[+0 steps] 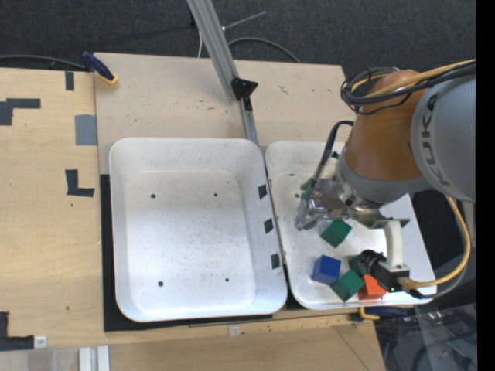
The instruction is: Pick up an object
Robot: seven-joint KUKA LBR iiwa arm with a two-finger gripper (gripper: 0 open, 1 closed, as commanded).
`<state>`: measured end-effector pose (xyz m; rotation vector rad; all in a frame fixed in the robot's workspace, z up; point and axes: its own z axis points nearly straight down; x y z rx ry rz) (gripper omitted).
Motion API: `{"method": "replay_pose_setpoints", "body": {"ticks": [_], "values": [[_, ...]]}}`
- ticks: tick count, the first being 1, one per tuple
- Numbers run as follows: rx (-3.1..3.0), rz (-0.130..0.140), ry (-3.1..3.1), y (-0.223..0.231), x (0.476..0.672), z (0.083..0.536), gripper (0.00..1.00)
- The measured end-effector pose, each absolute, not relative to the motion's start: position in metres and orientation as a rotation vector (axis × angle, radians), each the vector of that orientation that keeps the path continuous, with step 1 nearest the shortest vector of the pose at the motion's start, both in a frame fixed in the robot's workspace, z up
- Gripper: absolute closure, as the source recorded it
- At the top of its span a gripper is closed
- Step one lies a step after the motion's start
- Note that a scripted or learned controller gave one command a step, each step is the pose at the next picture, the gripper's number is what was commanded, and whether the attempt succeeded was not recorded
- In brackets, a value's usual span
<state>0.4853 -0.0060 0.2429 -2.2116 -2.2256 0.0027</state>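
The grey-and-orange arm (394, 141) reached over the right bin (288, 168), its pincer (311, 211), whose grip could not be told, just beside a green block (336, 233), near a blue block (326, 269).

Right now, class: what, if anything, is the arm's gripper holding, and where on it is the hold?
It cannot be told. The gripper sits over the right bin, beside a green block, but no object visibly sits within it.
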Motion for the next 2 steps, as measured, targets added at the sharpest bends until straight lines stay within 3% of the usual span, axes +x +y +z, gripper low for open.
{"method": "replay_pose_setpoints", "body": {"ticks": [2], "values": [[-2.213,0.005,-2.225,0.086,0.486,0.234,1.00]]}}
